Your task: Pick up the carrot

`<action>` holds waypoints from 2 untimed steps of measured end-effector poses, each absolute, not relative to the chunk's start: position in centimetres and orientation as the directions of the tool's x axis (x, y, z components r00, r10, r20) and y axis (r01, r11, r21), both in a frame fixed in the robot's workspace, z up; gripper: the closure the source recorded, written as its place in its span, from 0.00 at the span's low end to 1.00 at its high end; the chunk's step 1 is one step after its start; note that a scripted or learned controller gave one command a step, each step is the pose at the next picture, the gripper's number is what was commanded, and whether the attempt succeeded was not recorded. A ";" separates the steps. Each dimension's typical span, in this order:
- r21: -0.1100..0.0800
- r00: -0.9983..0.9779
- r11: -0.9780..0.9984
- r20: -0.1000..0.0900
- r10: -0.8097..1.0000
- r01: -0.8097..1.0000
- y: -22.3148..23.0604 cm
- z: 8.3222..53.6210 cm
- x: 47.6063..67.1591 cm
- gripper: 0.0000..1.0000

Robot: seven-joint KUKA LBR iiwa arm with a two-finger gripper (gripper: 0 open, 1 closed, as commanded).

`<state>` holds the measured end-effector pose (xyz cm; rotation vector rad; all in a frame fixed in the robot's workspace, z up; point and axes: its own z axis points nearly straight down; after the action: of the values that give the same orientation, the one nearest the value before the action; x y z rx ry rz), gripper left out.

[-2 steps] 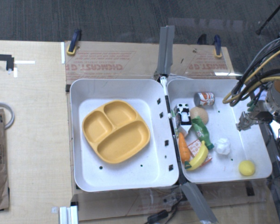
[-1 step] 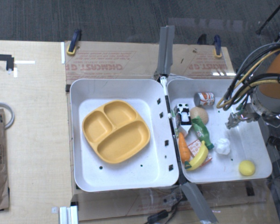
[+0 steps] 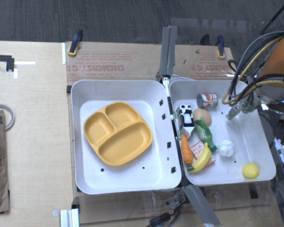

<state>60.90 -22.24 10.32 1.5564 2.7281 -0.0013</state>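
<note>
Two shallow white bins sit side by side on the tabletop, and pretty much all the clutter is in the right bin (image 3: pixel 255 141). The carrot (image 3: pixel 185 148) lies along that bin's left wall, toward the near-left corner, running roughly front to back. Just beside it on the right there's a banana (image 3: pixel 202 159) curving across the near-left corner, lying over a small red-and-white packet (image 3: pixel 196 148), and a green packet (image 3: pixel 206 135) angles down toward the banana from above. Further back along the left wall is a little black-and-white carton (image 3: pixel 186 116), with a round tan thing (image 3: pixel 202 116) next to it and a small can (image 3: pixel 208 99) on its side near the far edge. A crumpled white lump (image 3: pixel 226 148) sits around the middle, and a yellow ball (image 3: pixel 250 170) is off in the near-right corner. The left bin (image 3: pixel 80 126) holds a yellow divided plate (image 3: pixel 117 133), more or less centred. The tool (image 3: pixel 233 111) hangs over the far-right part of the right bin, well apart from the carrot, with nothing in it; honestly can't tell how wide it's open from this angle.
</note>
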 end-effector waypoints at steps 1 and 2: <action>0.001 -0.632 0.632 -0.004 0.775 0.775 -22.3 12.8 65.0 1.00; -0.001 -0.679 0.679 -0.002 0.735 0.735 -22.2 11.5 65.4 1.00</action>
<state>65.44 -22.20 11.46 1.2586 2.8763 -0.0024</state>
